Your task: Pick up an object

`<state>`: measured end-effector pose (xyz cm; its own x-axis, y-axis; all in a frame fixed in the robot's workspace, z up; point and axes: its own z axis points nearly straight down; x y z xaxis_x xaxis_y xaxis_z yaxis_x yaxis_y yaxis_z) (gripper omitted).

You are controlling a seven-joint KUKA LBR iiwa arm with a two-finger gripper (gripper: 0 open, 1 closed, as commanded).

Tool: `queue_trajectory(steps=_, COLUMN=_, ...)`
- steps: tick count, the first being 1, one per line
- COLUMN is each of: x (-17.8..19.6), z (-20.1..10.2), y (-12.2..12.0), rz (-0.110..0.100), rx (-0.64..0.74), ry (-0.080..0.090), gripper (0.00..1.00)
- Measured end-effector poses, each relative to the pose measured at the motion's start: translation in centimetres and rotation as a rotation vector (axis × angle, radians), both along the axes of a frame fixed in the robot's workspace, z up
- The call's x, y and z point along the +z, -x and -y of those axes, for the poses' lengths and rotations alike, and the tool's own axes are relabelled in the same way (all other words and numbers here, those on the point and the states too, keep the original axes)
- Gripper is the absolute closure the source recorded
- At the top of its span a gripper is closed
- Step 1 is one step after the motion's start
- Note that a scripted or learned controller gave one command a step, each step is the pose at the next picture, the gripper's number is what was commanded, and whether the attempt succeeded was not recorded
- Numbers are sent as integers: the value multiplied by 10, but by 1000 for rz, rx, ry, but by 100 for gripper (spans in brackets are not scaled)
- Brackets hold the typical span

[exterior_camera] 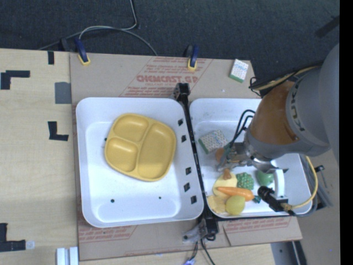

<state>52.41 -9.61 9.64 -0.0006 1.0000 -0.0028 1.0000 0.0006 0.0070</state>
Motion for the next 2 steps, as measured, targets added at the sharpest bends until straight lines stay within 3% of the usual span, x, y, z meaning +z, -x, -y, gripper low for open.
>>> queue_trajectory(steps=1, x=0, z=0, y=0, rz=-1, rx=0, ry=0, gripper=0)
queue_trajectory(steps=2, x=-10, z=0, y=38, rz=-1, rx=0, ry=-1, gripper=0)
